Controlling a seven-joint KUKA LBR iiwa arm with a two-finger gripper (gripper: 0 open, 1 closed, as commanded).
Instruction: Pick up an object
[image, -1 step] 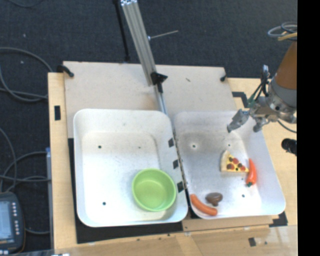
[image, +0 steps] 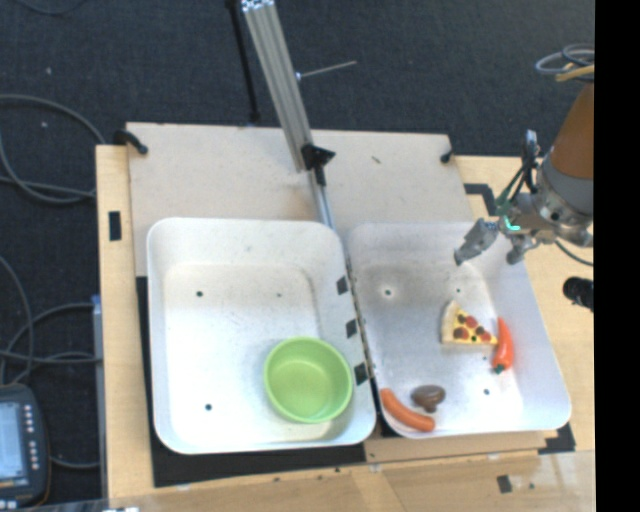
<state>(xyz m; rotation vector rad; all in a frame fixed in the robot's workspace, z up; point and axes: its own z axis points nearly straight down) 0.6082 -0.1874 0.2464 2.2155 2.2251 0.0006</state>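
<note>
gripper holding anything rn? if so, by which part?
Nothing held. The gripper sits open above the right bin's upper right edge, with no object between its fingers. The pizza slice lies in that bin, apart from it.

Two white bins side by side: left bin (image: 180, 300), right bin (image: 400, 260). One green bowl (image: 308, 378) in the left. Four small things in the right: one pizza slice (image: 467, 327), one carrot (image: 503, 346), one sausage (image: 407, 411), one brown lump (image: 429, 397). Five loose things in all.
</note>
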